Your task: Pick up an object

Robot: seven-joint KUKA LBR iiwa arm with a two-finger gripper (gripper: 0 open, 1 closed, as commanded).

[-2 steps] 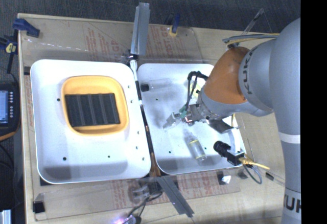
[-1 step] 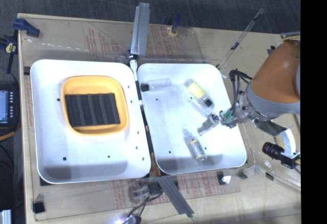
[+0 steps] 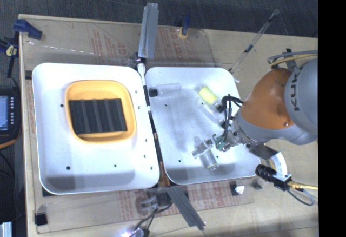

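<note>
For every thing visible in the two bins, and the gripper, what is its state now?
Yellow tray with dark ribbed insert: lying flat in the left white bin.
Clear plastic tube with dark cap: lying on its side in the right white bin.
Yellow-green small bottle: lying tilted.
Clear small cup: beside the gripper.
Gripper: low inside the right bin.

Bright even overhead light, white bins point(image 3: 43, 122) near glare, soft shadows, mild blur.

An orange tray point(image 3: 99, 113) with a dark ribbed insert lies flat in the left bin; small clear bottles point(image 3: 205, 152) lie in the right bin's near-right corner.
</note>
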